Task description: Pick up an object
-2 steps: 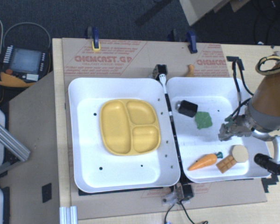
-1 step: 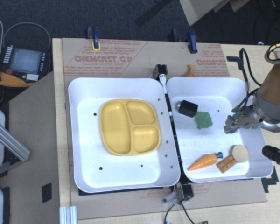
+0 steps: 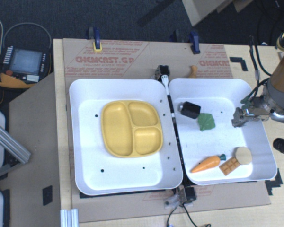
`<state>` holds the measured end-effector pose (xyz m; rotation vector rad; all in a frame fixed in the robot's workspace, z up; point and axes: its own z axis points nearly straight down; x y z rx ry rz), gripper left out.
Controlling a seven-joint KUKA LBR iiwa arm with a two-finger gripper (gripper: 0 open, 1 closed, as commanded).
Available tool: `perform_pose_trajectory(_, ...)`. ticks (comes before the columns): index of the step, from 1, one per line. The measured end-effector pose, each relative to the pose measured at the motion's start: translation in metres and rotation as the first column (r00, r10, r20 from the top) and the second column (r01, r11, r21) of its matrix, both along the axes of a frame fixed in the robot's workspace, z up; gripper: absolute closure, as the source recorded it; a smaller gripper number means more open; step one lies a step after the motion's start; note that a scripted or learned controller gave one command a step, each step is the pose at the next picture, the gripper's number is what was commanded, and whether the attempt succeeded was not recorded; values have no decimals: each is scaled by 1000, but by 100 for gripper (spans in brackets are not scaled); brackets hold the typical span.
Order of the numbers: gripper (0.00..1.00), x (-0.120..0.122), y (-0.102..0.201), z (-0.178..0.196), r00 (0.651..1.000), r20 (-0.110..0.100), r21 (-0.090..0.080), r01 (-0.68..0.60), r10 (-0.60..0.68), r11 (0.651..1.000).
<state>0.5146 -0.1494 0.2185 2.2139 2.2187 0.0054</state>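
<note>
I have the two shallow white plastic bins side by side across the middle of the frame: the left bin point(image 3: 85, 174) carries a yellow three-compartment plastic plate point(image 3: 131, 127) and nothing I would try to lift, while the right bin point(image 3: 213, 90) holds everything worth going for. The grey arm comes in from the right edge of the frame, and its two-finger gripper point(image 3: 240, 118) sits over the right side of that bin, near its right wall, with nothing between its fingers that I can make out; whether the fingers stand apart or together I cannot tell from this slant. Of the candidates, the orange toy carrot with a green tip point(image 3: 207, 163) lies low in the bin, tilted, with its tip just beside a small brown waffle-patterned block point(image 3: 229, 166), which in turn touches a pale beige round piece point(image 3: 243, 155). That cluster is the nearest to the gripper but crowded, so a descent there risks nudging two things and closing on neither. The crumpled green leafy piece point(image 3: 206, 121) sits at mid-bin, level with the gripper and to its left, and the small black block point(image 3: 190, 109) lies just up and left of it, close but seemingly apart. My judgement is that the green piece is the cleaner pick: I would slide left at the present height, centre over it, come straight down, and close across its narrower width, keeping clear of the black block.
</note>
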Motion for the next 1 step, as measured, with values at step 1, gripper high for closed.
perform_pose_trajectory(1, 100, 2, 0, 54, 1000, 1, 0, 0, 0, 1000)
